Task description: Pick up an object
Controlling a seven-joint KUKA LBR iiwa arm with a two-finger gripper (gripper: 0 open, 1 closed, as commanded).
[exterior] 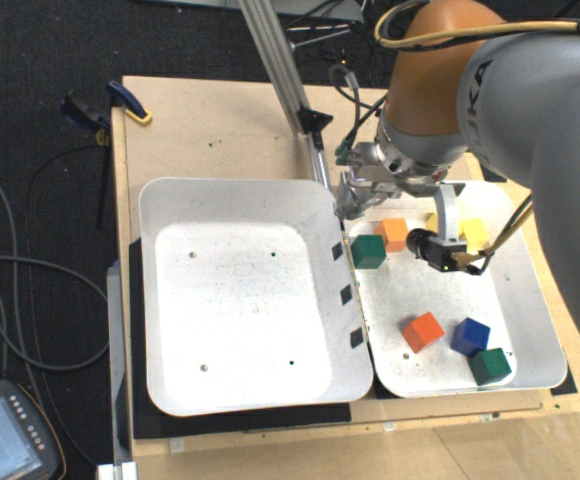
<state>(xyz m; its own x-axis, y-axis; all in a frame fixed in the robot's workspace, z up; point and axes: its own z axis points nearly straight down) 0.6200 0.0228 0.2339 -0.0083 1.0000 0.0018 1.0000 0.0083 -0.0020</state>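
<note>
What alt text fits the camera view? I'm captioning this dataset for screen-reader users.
A grey robot arm with an orange band reaches from the right, its gripper low over the right white bin, near a green block. That bin also holds orange, yellow, blue and green blocks; the left white bin sits beside it.

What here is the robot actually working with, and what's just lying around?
Part of the job:
- gripper
- right bin holding the blocks
- green block, orange block, blue block, dark green block, yellow block

Just lying about:
- clamp
- cables
- handheld screen
</note>
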